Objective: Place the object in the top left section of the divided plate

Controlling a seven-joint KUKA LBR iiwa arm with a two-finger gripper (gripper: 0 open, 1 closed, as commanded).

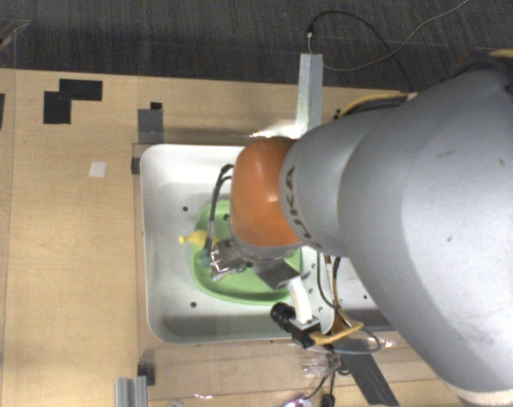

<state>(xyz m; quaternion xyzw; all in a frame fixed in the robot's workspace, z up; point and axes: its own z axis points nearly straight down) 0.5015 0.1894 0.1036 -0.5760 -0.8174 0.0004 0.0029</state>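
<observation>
A green divided plate (231, 285) lies in the left white bin (167, 227), mostly covered by the arm. A small yellow object (191, 239) pokes out at the plate's left edge, beside the gripper. My gripper (218, 259) hangs low over the plate's left part, under the orange wrist band (260, 193). The wrist hides its fingertips. I cannot tell whether the yellow object touches them.
The big grey arm (426, 227) covers the right side of the bench and the right bin. A black cable clamp and loose wires (303, 325) hang near the bin's front rim. A metal post (310, 91) stands behind the bin.
</observation>
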